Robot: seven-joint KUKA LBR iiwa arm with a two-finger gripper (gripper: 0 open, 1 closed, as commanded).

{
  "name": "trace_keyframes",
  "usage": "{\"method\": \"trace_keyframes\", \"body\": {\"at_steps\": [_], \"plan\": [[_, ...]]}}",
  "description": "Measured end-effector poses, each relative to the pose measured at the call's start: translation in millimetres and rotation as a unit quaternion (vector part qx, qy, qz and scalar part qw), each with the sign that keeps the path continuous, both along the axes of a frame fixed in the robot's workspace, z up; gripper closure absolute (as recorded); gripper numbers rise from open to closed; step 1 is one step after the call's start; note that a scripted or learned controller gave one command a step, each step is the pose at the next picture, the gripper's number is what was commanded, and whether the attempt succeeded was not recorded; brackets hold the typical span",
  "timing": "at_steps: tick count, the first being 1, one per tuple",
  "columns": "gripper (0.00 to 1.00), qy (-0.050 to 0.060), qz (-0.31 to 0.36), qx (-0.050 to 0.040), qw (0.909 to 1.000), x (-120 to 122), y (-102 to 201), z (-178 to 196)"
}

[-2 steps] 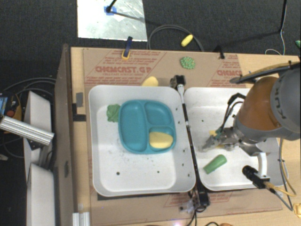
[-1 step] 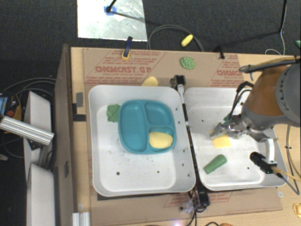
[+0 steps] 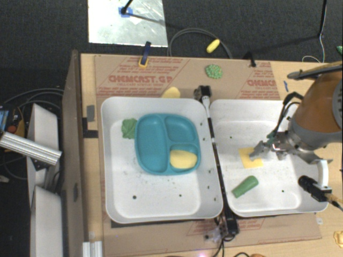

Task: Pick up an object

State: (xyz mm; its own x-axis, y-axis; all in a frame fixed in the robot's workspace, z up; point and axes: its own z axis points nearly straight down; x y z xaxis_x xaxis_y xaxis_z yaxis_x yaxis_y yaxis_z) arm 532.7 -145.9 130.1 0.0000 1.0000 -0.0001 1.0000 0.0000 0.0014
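left bin (image 3: 115, 197): blue divided plate (image 3: 155, 143), yellow lump (image 3: 183, 158) in its 4 o'clock compartment, green bit (image 3: 129, 127) at plate's 9 o'clock. right bin (image 3: 268, 205): yellow flat piece (image 3: 251, 158), green cylinder (image 3: 245, 186) at its 6 o'clock. gripper (image 3: 263, 149) just over yellow piece's 2 o'clock edge, fingers — honestly can't tell open or closed.

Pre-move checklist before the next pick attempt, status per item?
1. Gripper over right bin: ok.
2. Target close: yellow flat piece lies right under the gripper: ok.
3. Object between fingers: none seen, not ok.
4. Finger opening: cannot tell.
5. Green cylinder lies apart from the yellow piece, no clutter around target: ok.
6. Left bin items, blue divided plate with yellow item, away from arm: ok.
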Motion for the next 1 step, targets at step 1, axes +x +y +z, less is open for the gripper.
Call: {"method": "trace_keyframes", "body": {"at_steps": [1], "plan": [[0.00,0.002,0.003,0.0010,1.0000,-18.2,37.0,-48.1]]}}
